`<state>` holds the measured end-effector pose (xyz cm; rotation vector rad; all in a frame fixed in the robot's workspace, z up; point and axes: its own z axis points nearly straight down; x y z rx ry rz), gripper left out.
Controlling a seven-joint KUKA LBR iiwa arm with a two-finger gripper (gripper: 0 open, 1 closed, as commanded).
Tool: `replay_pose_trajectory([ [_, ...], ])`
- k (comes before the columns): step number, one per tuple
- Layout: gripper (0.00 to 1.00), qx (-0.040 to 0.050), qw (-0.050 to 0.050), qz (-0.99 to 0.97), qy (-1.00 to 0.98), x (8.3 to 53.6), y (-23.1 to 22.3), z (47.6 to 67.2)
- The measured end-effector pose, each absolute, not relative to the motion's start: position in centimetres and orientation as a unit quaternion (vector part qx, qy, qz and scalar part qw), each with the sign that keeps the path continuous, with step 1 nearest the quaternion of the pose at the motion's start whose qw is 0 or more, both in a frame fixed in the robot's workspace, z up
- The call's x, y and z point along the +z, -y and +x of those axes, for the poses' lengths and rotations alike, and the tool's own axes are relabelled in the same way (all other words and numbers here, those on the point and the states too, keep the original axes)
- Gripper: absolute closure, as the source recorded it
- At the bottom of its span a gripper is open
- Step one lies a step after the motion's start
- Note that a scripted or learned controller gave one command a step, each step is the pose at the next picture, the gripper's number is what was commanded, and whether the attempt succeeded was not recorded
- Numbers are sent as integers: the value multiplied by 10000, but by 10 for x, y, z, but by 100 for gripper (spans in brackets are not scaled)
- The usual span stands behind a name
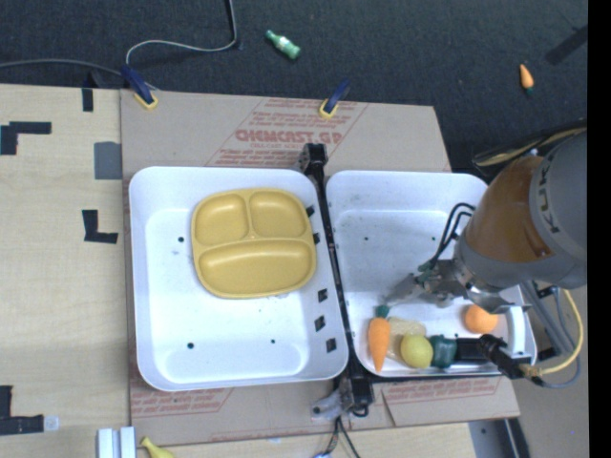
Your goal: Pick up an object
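1. Currently the arm reaches in from the right side of the view and hangs over the right bin, its orange band above the wrist plain to see
2. At its end, the tool sits low over the near half of that bin, pointing toward the divider between the two bins
3. I cannot tell whether the tool is apart or together, as its tip is small and dim against the white floor; nothing can be seen clamped in it
4. All the loose things lie along the near wall of the right bin
5. A carrot lies there with its green top pointing up toward the tool and its tip toward the near rim, just below the tool and apart from it
6. Just right of the carrot is a round yellow fruit, with a pale lump touching it from behind
7. Farther right, an orange fruit rests beside the wrist
8. The left bin holds a yellow divided plate, lying flat in its far half
9. Both bins stand on a cardboard sheet laid on the surface
10. Beyond the sheet, a small green thing lies on the dark floor
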<state>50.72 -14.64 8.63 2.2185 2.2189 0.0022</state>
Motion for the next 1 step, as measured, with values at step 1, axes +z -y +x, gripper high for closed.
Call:
replay_pose_trajectory([
  [1, 0, 19, 35, 7068, -7074, 87, 164, 486],
])
